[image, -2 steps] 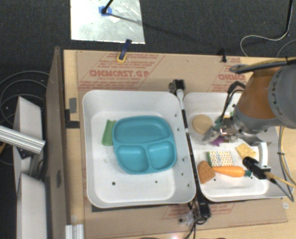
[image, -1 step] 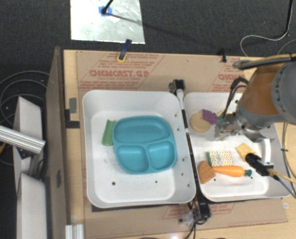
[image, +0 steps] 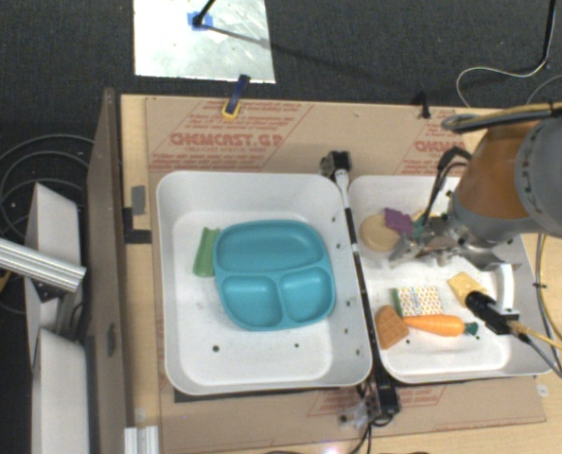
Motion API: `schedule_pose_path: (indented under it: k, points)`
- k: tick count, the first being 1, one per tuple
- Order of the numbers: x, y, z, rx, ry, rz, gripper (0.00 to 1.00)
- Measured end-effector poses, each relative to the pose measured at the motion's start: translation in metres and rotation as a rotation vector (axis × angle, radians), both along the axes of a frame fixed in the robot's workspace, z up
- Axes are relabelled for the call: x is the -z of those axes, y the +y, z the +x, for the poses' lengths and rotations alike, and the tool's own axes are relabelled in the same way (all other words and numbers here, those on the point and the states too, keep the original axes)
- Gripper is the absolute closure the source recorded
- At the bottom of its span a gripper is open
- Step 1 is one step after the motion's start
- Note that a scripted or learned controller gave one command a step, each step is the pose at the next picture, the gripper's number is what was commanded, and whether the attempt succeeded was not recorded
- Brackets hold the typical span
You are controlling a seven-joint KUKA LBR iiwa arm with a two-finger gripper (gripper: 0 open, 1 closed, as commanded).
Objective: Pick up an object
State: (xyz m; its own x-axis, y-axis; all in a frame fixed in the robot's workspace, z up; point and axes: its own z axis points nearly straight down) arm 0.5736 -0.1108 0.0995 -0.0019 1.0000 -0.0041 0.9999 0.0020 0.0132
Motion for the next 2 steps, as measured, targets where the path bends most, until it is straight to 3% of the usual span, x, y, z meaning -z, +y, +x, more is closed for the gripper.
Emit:
schedule_pose_path:
  k: [1,2]
  points:
    - [0.014,0.022,0.084,-0.007,0.004,0.004,0.00]
    - [0.003,0.020,0.082,-0.005,0.007,0.003,1.00]
